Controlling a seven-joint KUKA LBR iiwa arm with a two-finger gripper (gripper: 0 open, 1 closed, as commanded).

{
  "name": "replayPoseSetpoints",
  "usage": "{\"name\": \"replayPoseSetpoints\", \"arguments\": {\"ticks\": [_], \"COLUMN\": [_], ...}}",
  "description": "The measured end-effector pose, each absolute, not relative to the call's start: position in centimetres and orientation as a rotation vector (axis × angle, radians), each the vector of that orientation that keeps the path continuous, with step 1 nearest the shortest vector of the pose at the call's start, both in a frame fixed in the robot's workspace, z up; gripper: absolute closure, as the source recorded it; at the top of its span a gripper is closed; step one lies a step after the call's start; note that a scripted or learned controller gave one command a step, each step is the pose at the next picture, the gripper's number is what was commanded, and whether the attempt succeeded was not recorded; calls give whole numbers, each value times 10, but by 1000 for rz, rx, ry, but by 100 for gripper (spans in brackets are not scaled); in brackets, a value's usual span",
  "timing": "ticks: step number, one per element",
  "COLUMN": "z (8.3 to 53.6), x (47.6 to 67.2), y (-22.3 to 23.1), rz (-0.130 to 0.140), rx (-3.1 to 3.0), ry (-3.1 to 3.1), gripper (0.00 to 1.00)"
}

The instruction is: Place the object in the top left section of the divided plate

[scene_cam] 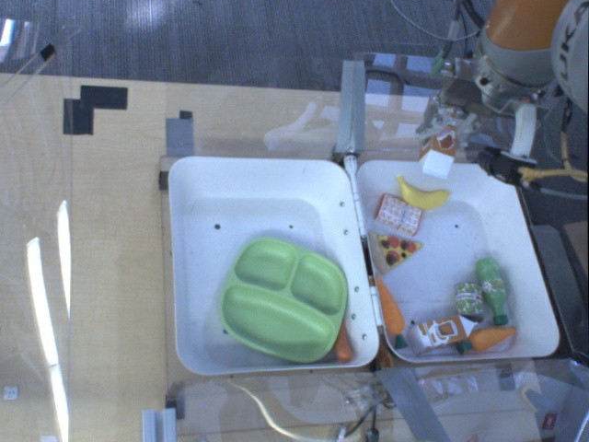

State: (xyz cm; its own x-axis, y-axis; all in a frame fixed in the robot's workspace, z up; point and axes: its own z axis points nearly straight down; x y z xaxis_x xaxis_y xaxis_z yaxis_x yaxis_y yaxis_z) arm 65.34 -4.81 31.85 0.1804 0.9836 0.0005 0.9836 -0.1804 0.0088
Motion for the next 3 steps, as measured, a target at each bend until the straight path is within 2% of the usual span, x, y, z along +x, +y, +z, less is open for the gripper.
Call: {"name": "replayPoseSetpoints", "arguments": {"ticks": [1,2,3], "z": [437,184,277], "x": [629,619,658], "y": [-38,-24,-52], "rz": [9,3,8], "rx": [2122,2065,2189], "ry": [2306,2366,2245], "gripper": [100,100,100]}}
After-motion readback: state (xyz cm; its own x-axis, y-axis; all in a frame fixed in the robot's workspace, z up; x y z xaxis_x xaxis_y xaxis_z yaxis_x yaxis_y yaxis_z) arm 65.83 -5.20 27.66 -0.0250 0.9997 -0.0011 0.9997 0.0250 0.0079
